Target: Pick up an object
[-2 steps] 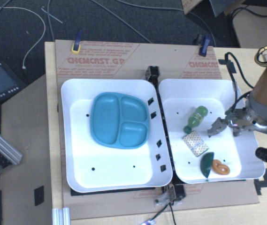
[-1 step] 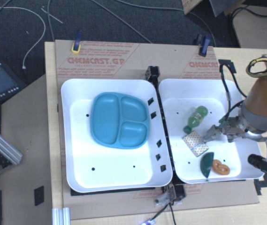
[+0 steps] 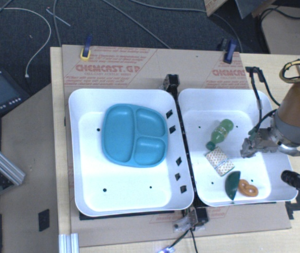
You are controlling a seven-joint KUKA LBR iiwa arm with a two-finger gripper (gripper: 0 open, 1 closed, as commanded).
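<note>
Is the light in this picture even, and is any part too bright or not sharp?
Camera view: light is soft and even, shadows faint. The white bins are nearly overexposed, so their rims lose detail. The gripper looks slightly blurred and small. The blue plate and green bottle are fairly clear.

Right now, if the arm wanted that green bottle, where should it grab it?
Probably across the green bottle's fatter upper body, coming straight down from above. It lies on its side, slanting toward the lower left, on the right bin's floor, so the fingers should straddle its width. The gripper sits just to its right.
</note>
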